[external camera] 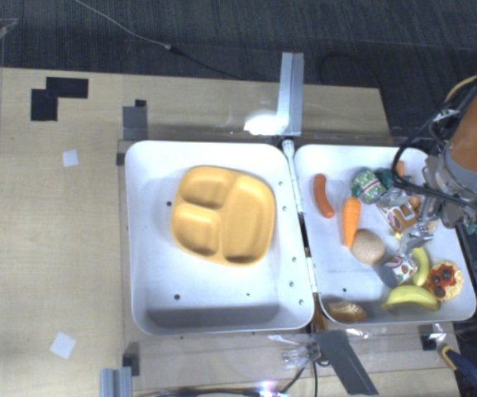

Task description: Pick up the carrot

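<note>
Arm hanging over the right bin, with the carrot lying free toward that bin's left side.

The gripper is hovering among wrapped snacks to the carrot's right; whether it is spread or pressed together cannot be told. The carrot is lying near a sausage and touching a potato at its narrow end. It is probably light, stiff and smooth, so gripping across the thick upper half looks best. Open floor is lying on its left, before the wall.
</note>
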You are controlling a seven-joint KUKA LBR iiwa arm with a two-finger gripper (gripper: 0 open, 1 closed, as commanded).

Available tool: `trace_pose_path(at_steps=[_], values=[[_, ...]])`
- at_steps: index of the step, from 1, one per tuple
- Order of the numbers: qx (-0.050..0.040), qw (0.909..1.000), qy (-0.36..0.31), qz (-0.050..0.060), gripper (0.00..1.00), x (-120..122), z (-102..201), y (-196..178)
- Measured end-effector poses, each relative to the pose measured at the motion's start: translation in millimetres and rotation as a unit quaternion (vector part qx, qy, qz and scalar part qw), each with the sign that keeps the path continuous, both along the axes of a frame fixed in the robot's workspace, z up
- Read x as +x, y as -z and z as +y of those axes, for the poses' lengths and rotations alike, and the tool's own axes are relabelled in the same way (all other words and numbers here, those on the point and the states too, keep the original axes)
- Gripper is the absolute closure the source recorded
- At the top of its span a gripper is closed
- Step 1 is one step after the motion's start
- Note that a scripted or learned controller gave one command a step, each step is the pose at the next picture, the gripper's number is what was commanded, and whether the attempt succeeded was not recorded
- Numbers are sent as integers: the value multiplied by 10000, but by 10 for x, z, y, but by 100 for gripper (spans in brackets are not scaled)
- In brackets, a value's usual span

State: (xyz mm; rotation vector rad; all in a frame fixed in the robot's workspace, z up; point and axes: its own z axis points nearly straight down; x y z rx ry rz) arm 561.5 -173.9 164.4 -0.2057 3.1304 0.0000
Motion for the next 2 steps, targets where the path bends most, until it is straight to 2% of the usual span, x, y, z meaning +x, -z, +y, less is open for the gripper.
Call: trace_pose_path(at_steps=[1,2], values=[[-9,9873,-1589,-51,0,-207,932,744],[7,9905,1371,-48,0,257,850,749]])
